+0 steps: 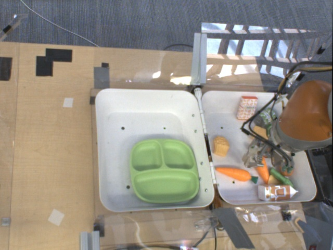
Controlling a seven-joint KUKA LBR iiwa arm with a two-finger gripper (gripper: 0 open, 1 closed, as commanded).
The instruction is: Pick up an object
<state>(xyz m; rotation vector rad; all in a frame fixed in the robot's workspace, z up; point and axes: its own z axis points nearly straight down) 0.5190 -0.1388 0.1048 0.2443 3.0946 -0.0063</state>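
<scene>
- The jaws (258, 158) hang low in the right bin (229, 194), above a carrot (263, 171) near its front edge; whether spread or pinching, nobody can tell (wrist blocks them).
- Another carrot (234, 174) lies just beside, free.

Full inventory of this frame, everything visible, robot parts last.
white bins: 2, white, side by side on the bench.
divided plate: 1, green, three compartments, in the left bin, towards its near edge.
pink-and-white packet: 1, far end of the right bin.
yellow block: 1, pale yellow, right bin near the divider.
carrot: 1, orange with a green end, lying flat in the right bin.
second carrot: 1, orange, under the gripper, partly hidden.
small bottle: 1, white with an orange label, on its side at the right bin's near edge.
arm: 1, grey with an orange band, over the right bin.
gripper: 1, low among the items in the right bin.
</scene>
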